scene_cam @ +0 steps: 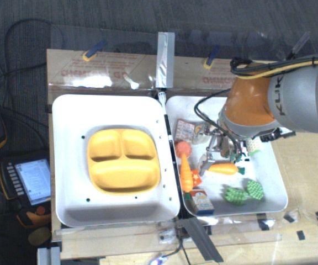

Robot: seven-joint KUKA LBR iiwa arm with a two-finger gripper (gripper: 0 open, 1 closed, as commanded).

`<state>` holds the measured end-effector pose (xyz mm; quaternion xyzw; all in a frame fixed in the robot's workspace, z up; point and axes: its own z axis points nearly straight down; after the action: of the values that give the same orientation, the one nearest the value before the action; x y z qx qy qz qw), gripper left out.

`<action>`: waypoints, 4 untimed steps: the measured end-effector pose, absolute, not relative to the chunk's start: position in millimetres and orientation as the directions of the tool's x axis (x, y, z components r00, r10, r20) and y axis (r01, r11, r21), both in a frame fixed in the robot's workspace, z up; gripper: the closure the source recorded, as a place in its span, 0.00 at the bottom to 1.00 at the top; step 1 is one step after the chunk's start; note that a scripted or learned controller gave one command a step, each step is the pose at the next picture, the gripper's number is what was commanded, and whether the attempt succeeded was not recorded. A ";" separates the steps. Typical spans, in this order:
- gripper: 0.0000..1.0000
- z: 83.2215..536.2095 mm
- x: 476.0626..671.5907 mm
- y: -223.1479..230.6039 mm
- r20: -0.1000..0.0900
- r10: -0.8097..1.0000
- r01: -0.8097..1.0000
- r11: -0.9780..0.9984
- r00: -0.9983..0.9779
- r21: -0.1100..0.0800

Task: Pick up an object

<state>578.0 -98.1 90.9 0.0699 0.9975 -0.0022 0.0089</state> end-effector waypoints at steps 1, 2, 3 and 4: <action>0.00 89.2 663.6 -147.2 -0.005 -0.082 -0.082 0.997 -0.997 -0.001; 0.00 89.7 594.4 -155.7 -0.009 -0.216 -0.216 0.976 -0.976 -0.005; 0.00 90.5 533.6 -171.5 -0.014 -0.101 -0.101 0.995 -0.995 -0.003; 0.00 91.1 499.8 -176.3 -0.018 -0.084 -0.084 0.996 -0.996 -0.004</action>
<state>499.8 -176.3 91.1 -0.0421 0.9991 -0.0018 0.0091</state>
